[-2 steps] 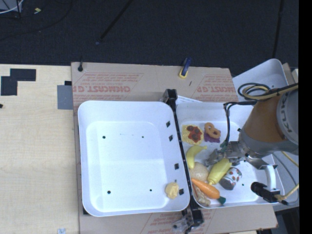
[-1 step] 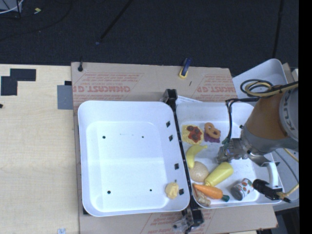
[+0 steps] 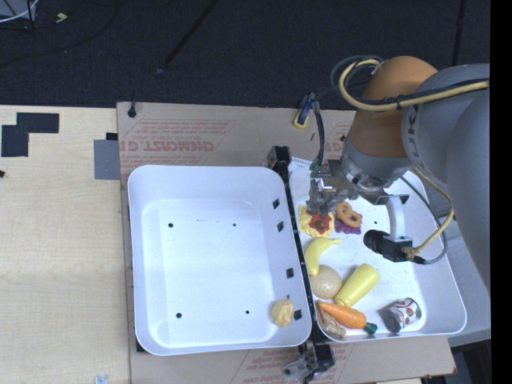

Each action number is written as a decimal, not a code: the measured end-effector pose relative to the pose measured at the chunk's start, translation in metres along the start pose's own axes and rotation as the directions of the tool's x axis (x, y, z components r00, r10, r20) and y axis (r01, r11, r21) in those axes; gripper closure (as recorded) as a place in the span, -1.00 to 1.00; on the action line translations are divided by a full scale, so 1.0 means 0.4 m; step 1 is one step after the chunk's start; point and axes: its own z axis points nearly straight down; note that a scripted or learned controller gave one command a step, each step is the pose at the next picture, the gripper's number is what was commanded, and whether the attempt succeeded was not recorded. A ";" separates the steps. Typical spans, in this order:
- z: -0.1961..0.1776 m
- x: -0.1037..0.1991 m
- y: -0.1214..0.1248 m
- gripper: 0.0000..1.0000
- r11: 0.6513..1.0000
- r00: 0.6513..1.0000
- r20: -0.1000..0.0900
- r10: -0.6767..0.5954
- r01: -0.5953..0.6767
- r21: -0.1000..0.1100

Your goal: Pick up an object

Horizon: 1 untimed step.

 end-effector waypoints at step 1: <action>-0.103 0.191 0.113 1.00 1.000 1.000 0.000 0.004 -0.004 0.006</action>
